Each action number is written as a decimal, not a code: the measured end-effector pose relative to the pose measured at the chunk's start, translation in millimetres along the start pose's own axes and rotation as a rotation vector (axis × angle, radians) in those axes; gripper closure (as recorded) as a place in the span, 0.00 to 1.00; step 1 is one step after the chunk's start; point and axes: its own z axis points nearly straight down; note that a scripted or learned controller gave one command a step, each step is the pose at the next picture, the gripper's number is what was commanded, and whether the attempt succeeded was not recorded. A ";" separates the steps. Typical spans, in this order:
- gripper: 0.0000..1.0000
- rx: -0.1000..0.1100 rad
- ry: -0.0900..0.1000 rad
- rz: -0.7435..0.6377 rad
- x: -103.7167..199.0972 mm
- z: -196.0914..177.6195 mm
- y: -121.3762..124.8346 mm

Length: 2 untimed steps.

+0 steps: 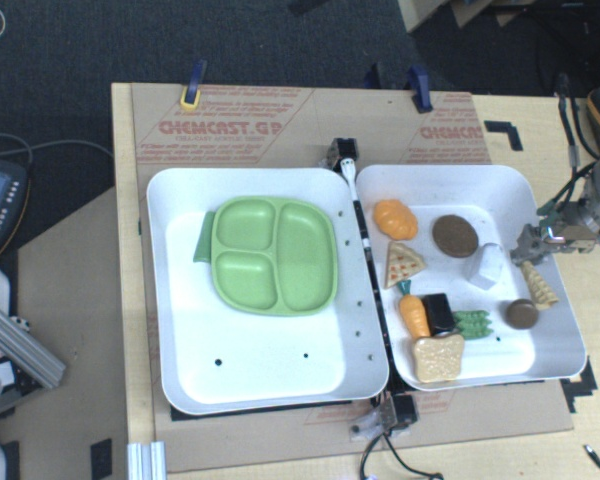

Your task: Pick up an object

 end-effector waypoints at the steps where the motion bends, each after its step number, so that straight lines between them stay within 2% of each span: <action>1: 1.00 0.005 0.002 0.000 -0.1 -3.3 0.6; 2: 1.00 0.009 0.006 -0.003 43.1 -7.5 -5.2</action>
